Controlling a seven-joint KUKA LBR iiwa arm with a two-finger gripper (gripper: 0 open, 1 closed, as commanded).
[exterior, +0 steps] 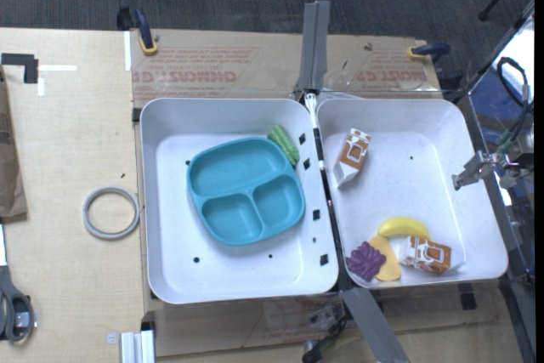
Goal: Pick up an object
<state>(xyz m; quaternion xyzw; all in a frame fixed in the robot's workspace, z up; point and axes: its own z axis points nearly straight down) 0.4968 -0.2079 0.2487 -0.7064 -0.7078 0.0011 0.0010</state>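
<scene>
Two white bins faced us; the pincer, its state unclear to us, hung right of a carton, above the banana.

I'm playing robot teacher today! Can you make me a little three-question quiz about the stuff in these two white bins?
1. True or false: the blue plastic divided plate lies in the right white bin.
2. Which thing touches the yellow toy banana? A) the small orange-and-white carton B) the grey tape ring C) the green leafy toy
3. Fill in: the purple toy grapes lie in the ___ bin.

Key: 1 false; 2 A; 3 right.
</scene>
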